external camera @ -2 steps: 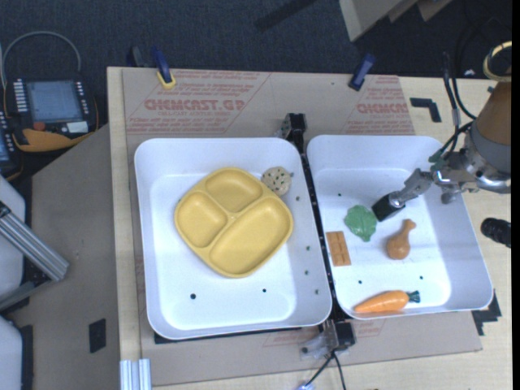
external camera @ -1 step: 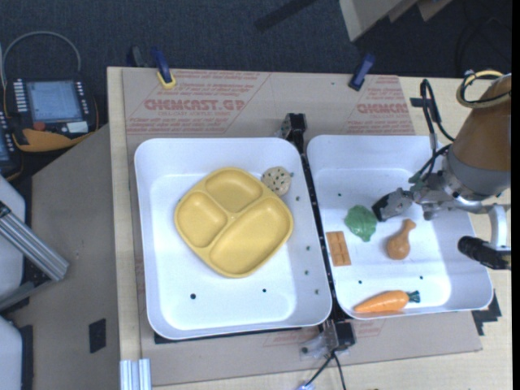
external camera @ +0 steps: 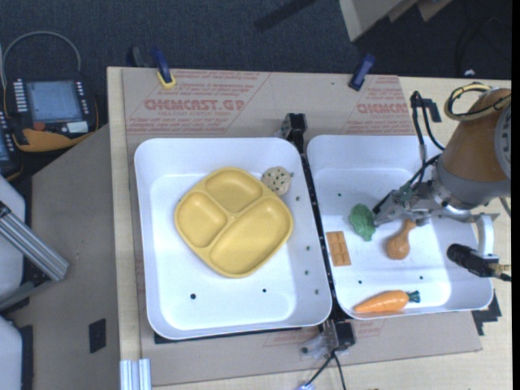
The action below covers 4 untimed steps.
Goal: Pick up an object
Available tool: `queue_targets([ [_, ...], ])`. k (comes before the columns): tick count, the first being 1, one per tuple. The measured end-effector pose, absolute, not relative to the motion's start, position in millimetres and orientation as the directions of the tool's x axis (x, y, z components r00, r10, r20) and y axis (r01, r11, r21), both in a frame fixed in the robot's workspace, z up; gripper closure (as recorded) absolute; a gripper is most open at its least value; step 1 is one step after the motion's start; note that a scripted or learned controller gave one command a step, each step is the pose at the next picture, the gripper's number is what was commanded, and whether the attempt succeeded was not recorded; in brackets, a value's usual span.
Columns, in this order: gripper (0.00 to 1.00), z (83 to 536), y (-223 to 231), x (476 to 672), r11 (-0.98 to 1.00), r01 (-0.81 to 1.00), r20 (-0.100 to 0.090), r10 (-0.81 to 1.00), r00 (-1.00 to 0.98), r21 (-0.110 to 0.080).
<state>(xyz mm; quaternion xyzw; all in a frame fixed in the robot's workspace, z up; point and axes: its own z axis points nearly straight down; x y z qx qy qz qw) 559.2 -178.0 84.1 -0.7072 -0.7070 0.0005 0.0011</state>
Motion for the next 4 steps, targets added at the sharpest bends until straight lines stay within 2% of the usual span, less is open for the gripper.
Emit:
queue_targets([
  [1, 1.0, 95.4, -178.4, 560.1, 0.0, 1.0, -0.001, 1.0, 0.0, 0.002],
  [3, 1.0, 205.9, -171.2, 565.0, 0.001, 1.0, -0.002, 1.0, -0.001, 0.003],
  [4, 1.0, 198.5, -122.8, 576.8, 0.004, 1.0, 0.001, 1.0, -0.004, -0.001],
])
